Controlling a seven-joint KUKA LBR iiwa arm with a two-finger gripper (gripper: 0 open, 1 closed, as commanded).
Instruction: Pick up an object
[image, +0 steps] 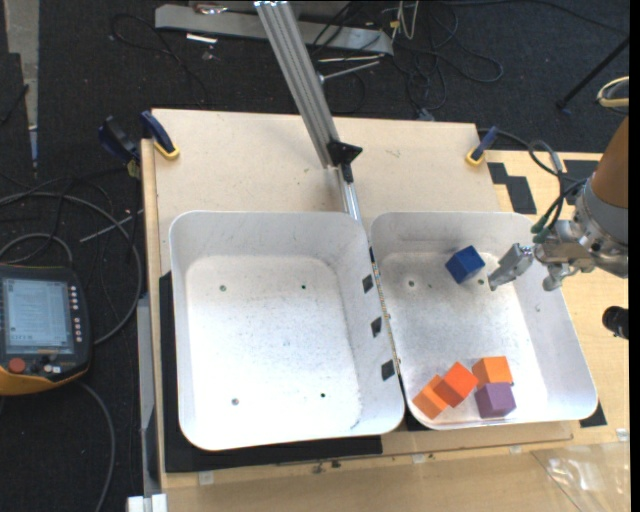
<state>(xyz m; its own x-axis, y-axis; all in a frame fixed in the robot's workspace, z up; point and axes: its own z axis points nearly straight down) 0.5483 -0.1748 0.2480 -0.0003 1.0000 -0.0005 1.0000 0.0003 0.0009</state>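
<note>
We see the small blue cube (465, 264) in the right white bin's (575, 345) upper part, just left of the metal 2-finger gripper (520, 265), whose opening we cannot tell.

one fixed cam above the bench (300, 160), angled down, far enough to fit both bins (270, 320) w/ floor around.

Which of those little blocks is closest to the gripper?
The blue block, alone at the far side of the right bin, just beside the gripper. The orange and purple blocks cluster at the near edge.
</note>
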